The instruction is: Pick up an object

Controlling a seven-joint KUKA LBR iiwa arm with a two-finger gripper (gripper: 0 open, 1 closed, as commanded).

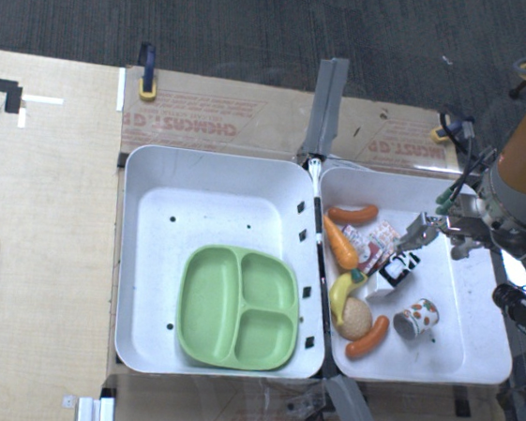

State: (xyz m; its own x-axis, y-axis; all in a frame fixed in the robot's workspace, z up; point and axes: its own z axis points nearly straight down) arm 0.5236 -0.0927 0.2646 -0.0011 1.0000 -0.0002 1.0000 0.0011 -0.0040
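Lowest in the frame among the loose items, a reddish sausage (367, 337) lies in the right bin (471, 370) toward its lower left, touching a tan, rounded bread-like piece (356, 318) that in turn presses against a banana (340, 294). Above these sit an orange carrot (340, 245), a second sausage (352, 214) near the upper wall, and a crinkled red-and-white packet (376, 238); a small black-and-white object (397, 266) rests just right of the packet, and a spotted cup (417, 318) lies on its side apart from the rest, toward the lower middle of the bin. Any of these could serve as the object to pick. The gripper (423, 231) hangs at the right of the frame over the bin's upper middle, just above the black-and-white object and beside the packet; whether it is clenched or released I cannot tell, and nothing can be seen held by it. The chief risk, as I judge it, is crowding: descending here, it could land on the packet's edge and the small object together and take neither, or nudge the carrot. The tipped cup would likely roll away under a glancing touch. In the left bin (146, 239) a green divided plate (239, 308) lies well apart, out of harm.
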